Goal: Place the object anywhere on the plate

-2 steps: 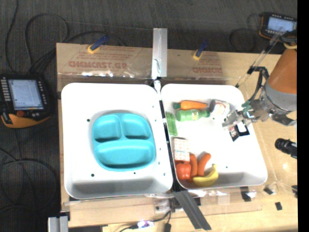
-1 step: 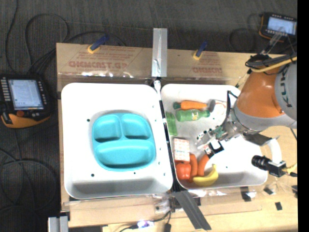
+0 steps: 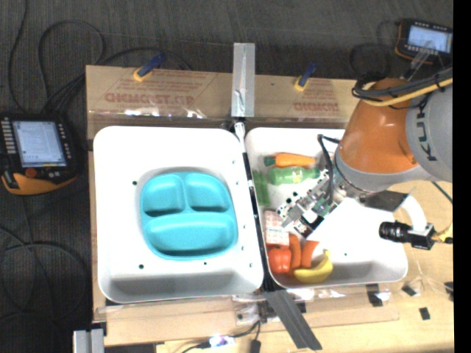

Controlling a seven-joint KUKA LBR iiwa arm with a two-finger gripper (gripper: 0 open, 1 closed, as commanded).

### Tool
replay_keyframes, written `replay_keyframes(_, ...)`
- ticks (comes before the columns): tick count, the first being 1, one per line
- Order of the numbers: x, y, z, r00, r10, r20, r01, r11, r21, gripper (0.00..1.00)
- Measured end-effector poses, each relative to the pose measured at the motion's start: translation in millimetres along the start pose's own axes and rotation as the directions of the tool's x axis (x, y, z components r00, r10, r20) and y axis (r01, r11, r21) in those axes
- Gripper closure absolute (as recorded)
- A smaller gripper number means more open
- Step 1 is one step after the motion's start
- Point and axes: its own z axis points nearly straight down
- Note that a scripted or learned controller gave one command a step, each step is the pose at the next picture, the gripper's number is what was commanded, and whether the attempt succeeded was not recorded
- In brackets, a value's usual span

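I'm down inside the right-hand bin [image 3: 368,259], my gripper [image 3: 300,215] hanging low over the cluster of toy food along the wall nearest the plate [image 3: 190,215]. This looks like the picking step: nothing sits on the plate yet, and that turquoise, three-compartment dish lies bare in the left bin [image 3: 118,160], across the divider from me. Whether my jaws are wide, narrow or closed on anything, I cannot tell; the wrist hardware hides them from above.

Candidates lie thick here. Right under me, a small white-and-red packet [image 3: 274,223]; farther from the plate's near edge, towards the bin's front corner, a red piece [image 3: 279,259], an orange carrot-like piece [image 3: 296,252] and a yellow banana [image 3: 315,267], all touching or nearly so. Behind me, a green bottle [image 3: 285,175] and another carrot [image 3: 293,159].

Next, I judge, I need one clean grasp on a single item, a straight lift clear of the neighbours, then a carry over the divider to the plate.
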Motion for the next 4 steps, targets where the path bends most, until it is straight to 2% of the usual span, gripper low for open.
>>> replay_keyframes(1, 29.8, 52.7, -21.2, 0.995, -0.103, 0.001, 0.103, 0.995, 0.0, 1.0)
replay_keyframes(2, 93.0, 119.2, 5.0, 0.982, -0.191, 0.0, 0.191, 0.982, 0.001, 1.0)
replay_keyframes(3, 92.8, 119.3, 4.8, 0.982, -0.191, 0.0, 0.191, 0.982, 0.001, 0.0)
replay_keyframes(4, 69.5, 109.0, -36.3, 0.923, -0.385, 0.004, 0.385, 0.923, 0.001, 0.0)
